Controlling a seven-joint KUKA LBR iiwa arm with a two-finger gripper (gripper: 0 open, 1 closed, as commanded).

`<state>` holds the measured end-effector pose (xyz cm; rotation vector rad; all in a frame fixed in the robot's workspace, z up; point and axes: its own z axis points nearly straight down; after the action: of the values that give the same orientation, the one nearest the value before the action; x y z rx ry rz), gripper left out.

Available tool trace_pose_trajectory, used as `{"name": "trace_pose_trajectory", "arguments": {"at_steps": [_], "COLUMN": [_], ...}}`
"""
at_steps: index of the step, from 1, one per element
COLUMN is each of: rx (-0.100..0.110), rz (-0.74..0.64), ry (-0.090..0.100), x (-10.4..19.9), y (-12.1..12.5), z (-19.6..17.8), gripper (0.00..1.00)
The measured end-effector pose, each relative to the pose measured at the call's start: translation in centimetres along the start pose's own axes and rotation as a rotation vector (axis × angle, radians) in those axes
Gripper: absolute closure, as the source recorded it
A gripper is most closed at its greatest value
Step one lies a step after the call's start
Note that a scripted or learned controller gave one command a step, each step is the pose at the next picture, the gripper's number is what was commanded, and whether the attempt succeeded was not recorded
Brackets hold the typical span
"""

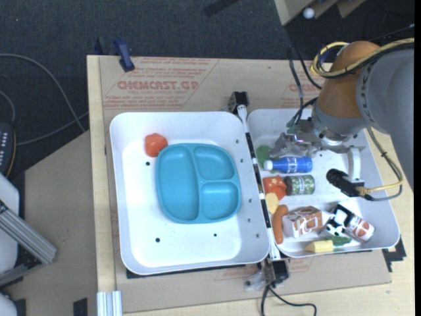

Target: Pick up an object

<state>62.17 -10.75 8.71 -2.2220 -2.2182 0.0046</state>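
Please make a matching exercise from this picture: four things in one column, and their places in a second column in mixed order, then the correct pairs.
Things:
1. blue plate
2. orange ball
3. blue bottle
4. carrot

Places:
A. right bin, under the gripper
B. left bin, middle
C. right bin, by its left wall
D. left bin, beside the plate's upper left corner

Pairs: 1-B, 2-D, 3-A, 4-C

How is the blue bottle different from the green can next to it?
The blue bottle is longer and thinner; the green can is shorter and stubbier. The blue bottle has a white cap end, while the green can has a speckled dark label. The blue bottle lies nearer the end effector, the green can just below it in the picture. Both lie on their sides in the right bin.
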Motion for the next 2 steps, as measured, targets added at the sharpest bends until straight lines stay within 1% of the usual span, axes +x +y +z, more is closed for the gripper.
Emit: {"name": "trace_pose_trajectory", "arguments": {"at_steps": [1,2], "rx": [-0.002,-0.004], "rz": [0.001,-0.002], "ry": [0.0,0.001], "x": [-2.3,-2.4], "y": [-14.3,-9.9], "z": [0.3,0.3], "gripper": [0.0,0.0]}}
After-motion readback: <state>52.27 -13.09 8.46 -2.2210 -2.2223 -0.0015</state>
